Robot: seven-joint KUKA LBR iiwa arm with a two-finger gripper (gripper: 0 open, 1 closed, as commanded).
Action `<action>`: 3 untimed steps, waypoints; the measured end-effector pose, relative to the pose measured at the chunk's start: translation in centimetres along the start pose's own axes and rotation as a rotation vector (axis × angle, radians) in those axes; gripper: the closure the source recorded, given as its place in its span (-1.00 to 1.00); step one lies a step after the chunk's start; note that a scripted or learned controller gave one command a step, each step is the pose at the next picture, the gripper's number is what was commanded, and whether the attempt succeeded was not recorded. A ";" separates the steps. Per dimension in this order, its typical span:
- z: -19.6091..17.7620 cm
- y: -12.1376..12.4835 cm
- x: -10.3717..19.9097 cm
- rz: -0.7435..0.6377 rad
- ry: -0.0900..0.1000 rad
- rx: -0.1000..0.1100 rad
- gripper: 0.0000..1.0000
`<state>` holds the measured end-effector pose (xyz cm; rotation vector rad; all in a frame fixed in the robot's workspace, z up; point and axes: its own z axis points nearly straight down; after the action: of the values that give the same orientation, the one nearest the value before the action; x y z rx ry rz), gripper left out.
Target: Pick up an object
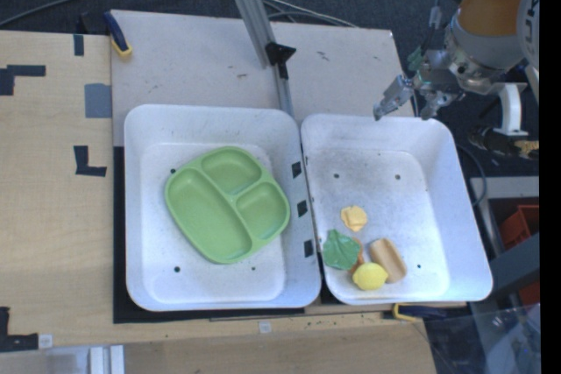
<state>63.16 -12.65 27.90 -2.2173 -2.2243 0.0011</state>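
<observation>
Four small toy foods cluster near the front edge of the right-hand bin [456, 188]: a yellow lemon [369, 277], a tan bread-like piece [387, 258] touching it, a green leafy piece [341, 250] just to their left, and a pale yellow piece [353, 218] slightly behind them. Any of these could serve as the object to pick up. Because they sit so close together and near the bin's front wall, a descending grasp could likely nudge a neighbour, close on two items at once, or strike the wall. The gripper [405, 96] hovers above the far rim of the same bin, well apart from the cluster, its two fingers spread and holding nothing. The left-hand bin [140, 188] holds a green divided plate [227, 203].
</observation>
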 end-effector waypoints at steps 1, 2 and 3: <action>0.0 0.0 0.0 0.000 0.000 0.000 -1.00; 6.3 -0.5 0.6 0.001 0.000 0.007 -1.00; 12.5 -0.9 1.4 0.001 0.000 0.007 -1.00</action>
<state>62.23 -11.23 15.41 -2.2144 -2.2200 0.0088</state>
